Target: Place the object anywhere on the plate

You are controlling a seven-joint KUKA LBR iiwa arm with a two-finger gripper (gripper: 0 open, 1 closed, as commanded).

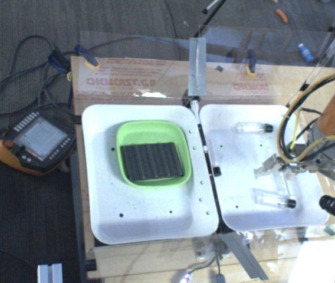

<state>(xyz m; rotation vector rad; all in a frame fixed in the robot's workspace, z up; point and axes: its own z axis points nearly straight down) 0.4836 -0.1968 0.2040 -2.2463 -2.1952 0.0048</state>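
Nearest the camera, a clear tube with a dark cap (pixel 275 200) lies on its side near the front edge of the right bin (pixel 238 211). A second clear tube (pixel 252 127) lies near that bin's back edge, well apart from the first, its dark cap pointing right. My pincer (pixel 279 168) hangs over the right bin between the two tubes, closer to the front one. Its see-through fingers are too faint against the white floor, so I cannot tell whether it is released or clenched, nor whether it touches the front tube. My grey arm (pixel 327 152) comes in from the right with yellow and black cables (pixel 288 128) looping beside it.

Over in the left bin (pixel 102 211), a green plate (pixel 153 131) sits toward the middle, nearer the back edge. A dark ribbed pad (pixel 151 162) lies flat on it, covering its front half. A grey strip (pixel 196 63) runs up from the seam between the bins. A handheld controller (pixel 35 143) rests on the floor left of the bench.
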